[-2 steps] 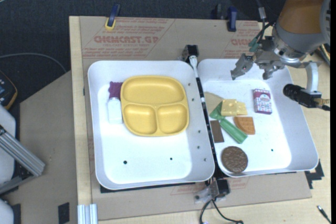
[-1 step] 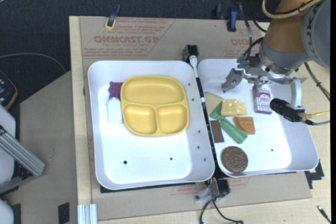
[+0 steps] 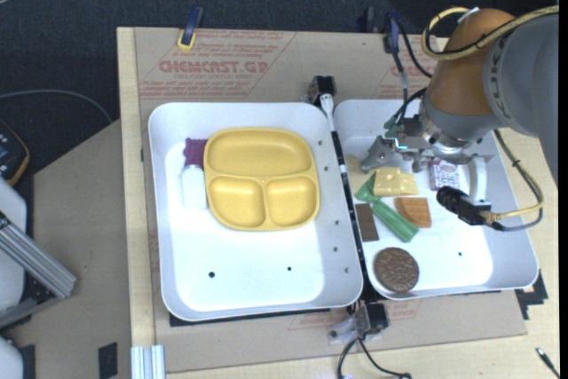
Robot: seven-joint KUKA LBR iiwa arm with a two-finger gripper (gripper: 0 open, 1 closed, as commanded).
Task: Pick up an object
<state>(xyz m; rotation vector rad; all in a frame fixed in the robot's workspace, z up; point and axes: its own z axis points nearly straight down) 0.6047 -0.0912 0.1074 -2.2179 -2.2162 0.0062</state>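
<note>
Looking down at the right bin (image 3: 506, 266), I see my gripper (image 3: 404, 146) hanging low over its back part, and I cannot tell what it is doing. A pale yellow block (image 3: 394, 183) lies just below it, closest to me. A green stick (image 3: 390, 216) slants beside it, touching a tan square (image 3: 414, 210). A brown round thing (image 3: 395, 268) sits farther down.

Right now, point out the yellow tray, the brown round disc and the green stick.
yellow tray (image 3: 262, 177), camera view, middle divider
brown round disc (image 3: 396, 268), camera view, top face
green stick (image 3: 394, 219), camera view, mid-length
</note>
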